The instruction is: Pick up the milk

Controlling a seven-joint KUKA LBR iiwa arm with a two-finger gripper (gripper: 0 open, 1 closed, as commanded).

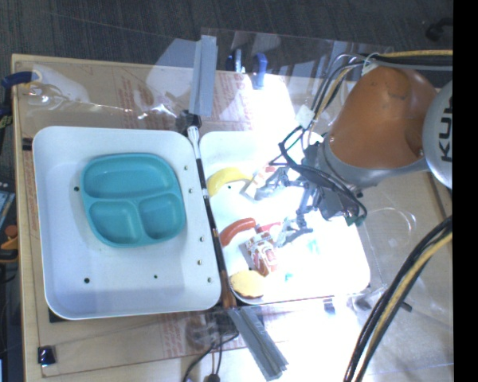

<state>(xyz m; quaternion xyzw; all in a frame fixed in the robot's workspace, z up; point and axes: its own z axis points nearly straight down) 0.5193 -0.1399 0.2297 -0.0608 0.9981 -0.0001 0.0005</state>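
Camera view: the arm (382, 122) reaches over the right bin (346, 281), and the gripper (296, 220) sits low inside it. Glare washes out the right bin, so how far the gripper is spread, and whether it has hold of anything, cannot be told. The milk (260, 252), a small red-and-white carton, lies on the bin floor just left of the gripper, close to it; contact cannot be confirmed. A red sausage (237, 229) lies just beside the carton, a yellow banana (223, 181) farther up, and a round bun (248, 283) below. The left bin (56, 285) bears a teal divided tray (133, 196).

Status, as a judgement: the approach appears complete. The carton rests on the floor, so grasp and lift remain.
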